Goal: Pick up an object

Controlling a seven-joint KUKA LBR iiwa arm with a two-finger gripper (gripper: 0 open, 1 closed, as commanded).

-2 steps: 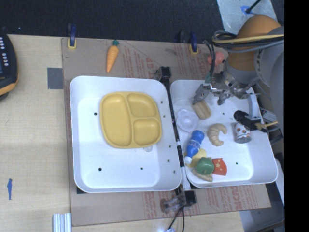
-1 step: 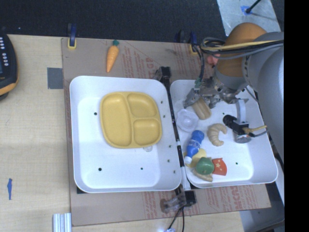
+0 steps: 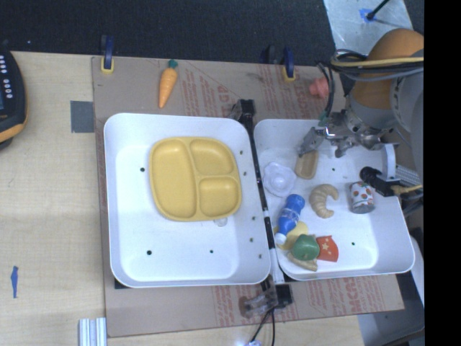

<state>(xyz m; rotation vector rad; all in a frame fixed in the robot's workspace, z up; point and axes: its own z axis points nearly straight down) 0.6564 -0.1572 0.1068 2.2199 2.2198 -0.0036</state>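
Camera view, operator: nearest you, at 6 o'clock on the surface (image 3: 50, 222), sit the front rims of the two bins. In the right bin (image 3: 374, 254) the front corner holds a green pepper (image 3: 305, 247), touching a red packet (image 3: 328, 249) at its 3 o'clock. A blue bottle (image 3: 289, 213) lies tilted just past them, by the shared wall. You see a croissant (image 3: 325, 200) mid-bin and a spotted cup (image 3: 361, 197) at its 3 o'clock. A clear cup (image 3: 278, 174) lies at the bottle's 12 o'clock. A tan block (image 3: 307, 165) comes next, just below the hand (image 3: 317, 140). The hand hangs over the bin's far side; I cannot tell whether its fingers are spread or pressed together, and nothing shows between them. The left bin (image 3: 130, 251) carries a yellow tray (image 3: 194, 177). Farthest, at 12 o'clock beyond the bins, a carrot (image 3: 167, 83) lies on the mat.
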